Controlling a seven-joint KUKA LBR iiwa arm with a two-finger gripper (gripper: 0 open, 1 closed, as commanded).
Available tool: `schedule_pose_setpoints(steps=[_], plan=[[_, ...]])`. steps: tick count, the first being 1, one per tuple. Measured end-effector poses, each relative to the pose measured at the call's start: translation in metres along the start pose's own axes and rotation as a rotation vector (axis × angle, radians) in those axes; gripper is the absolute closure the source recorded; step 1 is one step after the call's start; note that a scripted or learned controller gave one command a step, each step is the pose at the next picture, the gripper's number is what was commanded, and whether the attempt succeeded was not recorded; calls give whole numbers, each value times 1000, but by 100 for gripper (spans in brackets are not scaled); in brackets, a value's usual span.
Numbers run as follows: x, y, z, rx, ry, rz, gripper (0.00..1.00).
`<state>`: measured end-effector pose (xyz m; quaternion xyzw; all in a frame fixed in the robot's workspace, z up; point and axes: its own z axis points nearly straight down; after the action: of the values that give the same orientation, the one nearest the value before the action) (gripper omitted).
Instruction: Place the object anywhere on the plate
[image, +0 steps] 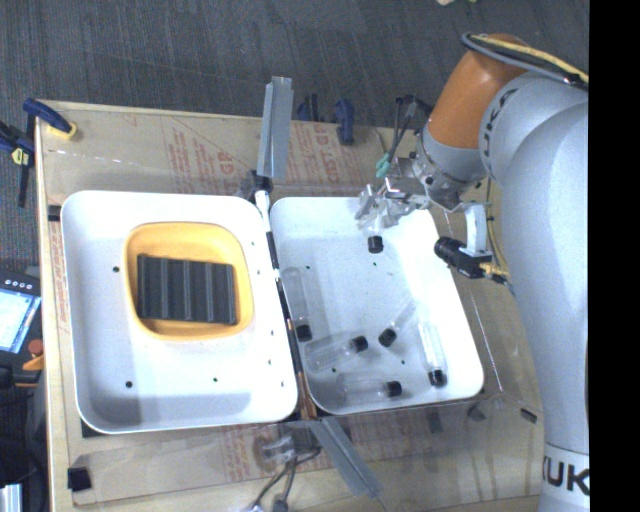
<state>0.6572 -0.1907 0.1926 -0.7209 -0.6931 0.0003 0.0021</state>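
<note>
Grey and bulky, the robot arm (545, 300) fills the side nearest the camera, rising past the right-hand bin (455, 300) to its orange band (470, 95). Its gripper (378, 210) hangs over the far edge of that bin, above the back wall. A small clear vial with a black cap (375, 240) shows just below the fingertips, though whether the fingers are closed on it or merely near it cannot be told from this angle.

Toward the near end of the same bin lie several more clear vials (345, 350) with black caps, scattered loosely; one long tube (432, 350) rests beside the bin's right wall, and another (295, 300) lies along the wall next to the other bin.

Beside that bin, touching it along the middle divide, sits the left-hand bin (90, 300). A yellow plate (190, 250) with rounded corners rests in it, toward the far side, and a dark ribbed insert (188, 290) lies in the plate's middle. Both bins stand on a wooden desk (150, 150) with blue clamps (45, 115) at its far edge.
</note>
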Motion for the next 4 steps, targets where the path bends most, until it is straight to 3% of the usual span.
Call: schedule_pose_setpoints(steps=[1,2,4], plan=[[90,-4,-14,1,-2,-114,100],[116,-29,3,3,-2,-252,100],[172,-65,2,3,-2,-573,100]])
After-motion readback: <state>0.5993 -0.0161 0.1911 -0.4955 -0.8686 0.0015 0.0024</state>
